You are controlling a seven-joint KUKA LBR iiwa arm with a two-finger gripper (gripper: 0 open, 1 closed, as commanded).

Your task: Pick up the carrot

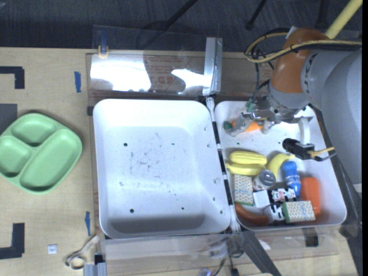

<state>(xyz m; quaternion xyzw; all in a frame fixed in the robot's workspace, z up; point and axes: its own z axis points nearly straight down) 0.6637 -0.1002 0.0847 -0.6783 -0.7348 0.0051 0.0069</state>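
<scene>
The carrot [250, 127] is a small orange piece with a green top [229, 125]. It lies in the far left corner of the right bin [336, 180]. My gripper [256, 118] is directly over the carrot's orange end, low in the bin and touching or nearly touching it. The gripper's body hides part of the carrot. The grey arm with its orange band [293, 73] comes in from the upper right.
The near half of the right bin is crowded: bananas [247, 161], a yellow fruit [278, 163], a blue bottle [291, 176], a can [265, 179], an orange item [311, 192], small boxes [299, 211] and a brown sausage [250, 214]. The left bin [109, 117] adjoins it. A green divided plate [38, 152] sits far left.
</scene>
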